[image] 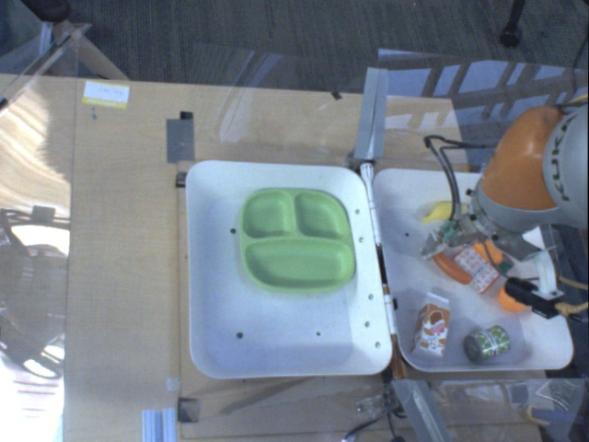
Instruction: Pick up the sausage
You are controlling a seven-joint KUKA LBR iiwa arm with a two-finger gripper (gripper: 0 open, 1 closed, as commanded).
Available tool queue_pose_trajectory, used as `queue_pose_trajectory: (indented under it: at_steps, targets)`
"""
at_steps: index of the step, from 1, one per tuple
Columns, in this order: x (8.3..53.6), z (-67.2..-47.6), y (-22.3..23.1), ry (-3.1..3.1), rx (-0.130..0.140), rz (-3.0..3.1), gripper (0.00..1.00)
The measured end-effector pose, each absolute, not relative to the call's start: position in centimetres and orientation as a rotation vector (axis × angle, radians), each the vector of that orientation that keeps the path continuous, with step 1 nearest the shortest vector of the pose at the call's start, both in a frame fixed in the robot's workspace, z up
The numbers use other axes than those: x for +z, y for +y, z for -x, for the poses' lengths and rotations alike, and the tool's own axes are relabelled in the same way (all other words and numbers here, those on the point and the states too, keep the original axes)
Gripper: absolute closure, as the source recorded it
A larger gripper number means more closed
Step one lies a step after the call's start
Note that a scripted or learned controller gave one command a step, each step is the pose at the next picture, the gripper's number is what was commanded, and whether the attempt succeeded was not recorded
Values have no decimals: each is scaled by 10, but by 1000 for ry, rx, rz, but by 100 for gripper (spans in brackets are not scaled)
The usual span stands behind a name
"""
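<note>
Gripper (448,238) reached into the right bin (398,201), its tip buried in clutter (grip state impossible to tell), sausage (453,267) orange, partly under a labelled packet (476,267), print unreadable, green tray (297,240) at nine o'clock, can (486,343) at five.

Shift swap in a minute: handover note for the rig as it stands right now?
Tool: low in the right bin, at the cluttered patch near its far side; whether it is open or shut cannot be read from the camera view.
Sausage: cannot pick it out for sure. An orange-red item lies right under the tool, partly hidden by a packet.
Also in the right bin: a yellow item, a brown-and-white pouch, a green can.
Left bin: a green divided tray.
Done: arm is down over the pile.
Left: confirm a grasp, then lift.
</note>
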State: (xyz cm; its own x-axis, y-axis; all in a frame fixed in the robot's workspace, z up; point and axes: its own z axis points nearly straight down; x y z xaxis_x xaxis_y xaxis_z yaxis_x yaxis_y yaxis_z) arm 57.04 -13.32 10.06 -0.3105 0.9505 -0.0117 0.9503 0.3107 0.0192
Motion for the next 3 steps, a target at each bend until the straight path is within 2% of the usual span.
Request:
queue_pose_trajectory:
  at_steps: [1, 2, 3]
  targets:
    - [211, -548, -115, 2518, 6, -1866, 100]
    - [211, -548, -115, 2518, 6, -1866, 0]
    - [95, -529, -128, 2616, 5, -1728, 0]
